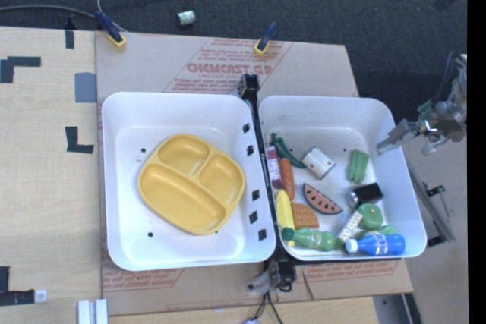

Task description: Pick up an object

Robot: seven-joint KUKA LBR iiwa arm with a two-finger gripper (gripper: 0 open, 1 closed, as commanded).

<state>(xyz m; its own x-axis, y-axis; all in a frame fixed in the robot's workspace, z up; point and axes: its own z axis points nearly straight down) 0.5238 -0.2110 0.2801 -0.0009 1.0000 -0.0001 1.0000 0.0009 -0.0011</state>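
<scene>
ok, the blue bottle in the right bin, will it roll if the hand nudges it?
Probably. The blue bottle lies on its side and looks round, so a sideways push could roll it. The bin wall beside it should stop it soon. It looks like smooth plastic, so it may slip in a grasp.

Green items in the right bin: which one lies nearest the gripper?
The light green piece near the bin's right wall, upper of the greens; the gripper sits just outside that wall.

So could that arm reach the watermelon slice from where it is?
Probably yes. The watermelon slice lies flat in the right bin with nothing on top, and the arm waits just beyond that bin's right wall.
</scene>
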